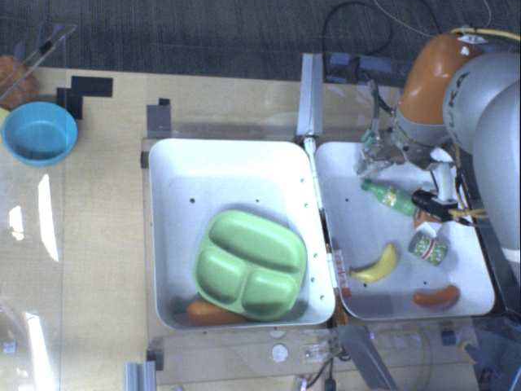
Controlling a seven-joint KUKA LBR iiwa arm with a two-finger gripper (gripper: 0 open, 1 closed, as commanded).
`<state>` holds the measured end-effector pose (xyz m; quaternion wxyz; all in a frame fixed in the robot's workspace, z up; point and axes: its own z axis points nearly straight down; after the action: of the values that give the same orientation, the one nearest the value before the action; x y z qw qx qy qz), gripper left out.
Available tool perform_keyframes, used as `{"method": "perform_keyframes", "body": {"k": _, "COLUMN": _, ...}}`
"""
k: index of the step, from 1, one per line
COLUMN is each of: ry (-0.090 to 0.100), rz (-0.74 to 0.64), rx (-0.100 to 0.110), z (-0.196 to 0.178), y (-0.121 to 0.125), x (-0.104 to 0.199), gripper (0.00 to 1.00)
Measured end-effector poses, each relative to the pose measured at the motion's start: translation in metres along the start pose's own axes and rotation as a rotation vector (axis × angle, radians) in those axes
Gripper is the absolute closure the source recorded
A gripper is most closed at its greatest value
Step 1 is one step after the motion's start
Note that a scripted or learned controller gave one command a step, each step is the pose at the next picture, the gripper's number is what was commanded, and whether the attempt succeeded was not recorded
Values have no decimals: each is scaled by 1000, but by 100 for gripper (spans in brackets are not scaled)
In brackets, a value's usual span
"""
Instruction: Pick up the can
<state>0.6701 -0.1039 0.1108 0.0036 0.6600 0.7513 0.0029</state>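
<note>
Can label green and white, lettering too small to read. Lying in right bin toward its right wall, just right of banana, beyond red sausage. Green bottle between can and gripper. Gripper at far left corner of that bin, well apart from can; spread or pressed together, cannot tell. Left bin: green divided tray, carrot at near wall.

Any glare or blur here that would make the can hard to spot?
Camera view: glare streaks sit on the bench at far left; the can, in the right bin, is evenly lit, small but distinct; the gripper looks slightly soft.
</note>
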Motion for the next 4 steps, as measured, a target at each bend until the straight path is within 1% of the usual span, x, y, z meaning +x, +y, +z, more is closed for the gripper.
{"method": "perform_keyframes", "body": {"k": 1, "ry": 1, "rz": 150, "rx": 2, "z": 23, "y": 3, "x": 18, "gripper": 100}}
{"method": "perform_keyframes", "body": {"k": 2, "ry": -2, "rz": 266, "rx": 0, "z": -139, "y": -3, "x": -32, "gripper": 100}}
{"method": "perform_keyframes", "body": {"k": 3, "ry": 0, "rz": 92, "rx": 0, "z": 23, "y": 0, "x": -13, "gripper": 100}}
{"method": "perform_keyframes", "body": {"k": 4, "ry": 1, "rz": 77, "rx": 2, "z": 23, "y": 2, "x": 13, "gripper": 100}}
